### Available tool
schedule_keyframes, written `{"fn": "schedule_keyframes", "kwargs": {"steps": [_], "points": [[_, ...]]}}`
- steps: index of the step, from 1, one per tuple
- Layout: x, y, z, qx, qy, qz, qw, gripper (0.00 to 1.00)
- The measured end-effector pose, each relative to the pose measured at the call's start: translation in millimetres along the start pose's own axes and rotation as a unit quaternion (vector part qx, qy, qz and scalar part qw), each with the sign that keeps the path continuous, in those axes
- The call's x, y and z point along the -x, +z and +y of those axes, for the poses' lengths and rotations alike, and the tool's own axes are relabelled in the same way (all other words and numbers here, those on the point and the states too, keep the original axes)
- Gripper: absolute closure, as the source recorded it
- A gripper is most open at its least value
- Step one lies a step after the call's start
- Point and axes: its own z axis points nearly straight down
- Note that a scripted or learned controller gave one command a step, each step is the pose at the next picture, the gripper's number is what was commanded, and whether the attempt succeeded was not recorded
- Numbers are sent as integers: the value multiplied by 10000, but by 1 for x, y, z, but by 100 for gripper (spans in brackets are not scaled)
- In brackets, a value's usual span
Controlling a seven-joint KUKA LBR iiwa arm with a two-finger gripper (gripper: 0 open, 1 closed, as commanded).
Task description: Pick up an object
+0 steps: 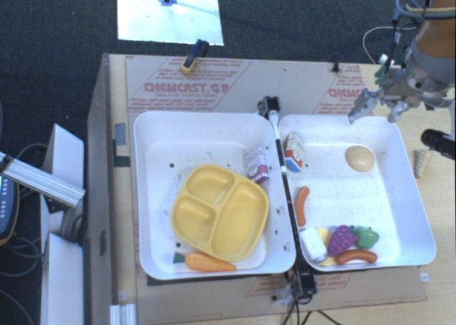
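The bench board carries red "CHEMCAST GP" lettering, readable at 11 o'clock and again, partly cut off, toward 1 o'clock. On it sit 2 white bins. The left bin holds a yellow 3-compartment plate, an orange carrot at the plate's 6 o'clock, and a small can with a label too small to read at its 1 o'clock. The right bin holds a carton at 10 o'clock, a beige egg at 1 o'clock, a sausage mid-left, and purple grapes at 6 o'clock. The gripper hovers over the right bin's 1 o'clock rim, fingers spread wide, nothing between them.
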Motion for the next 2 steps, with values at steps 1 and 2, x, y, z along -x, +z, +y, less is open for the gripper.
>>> {"fn": "schedule_keyframes", "kwargs": {"steps": [1, 2], "points": [[37, 85, -4, -15, 8, 0, 10000, 0], [33, 173, 11, 50, -3, -16, 10000, 0]]}}
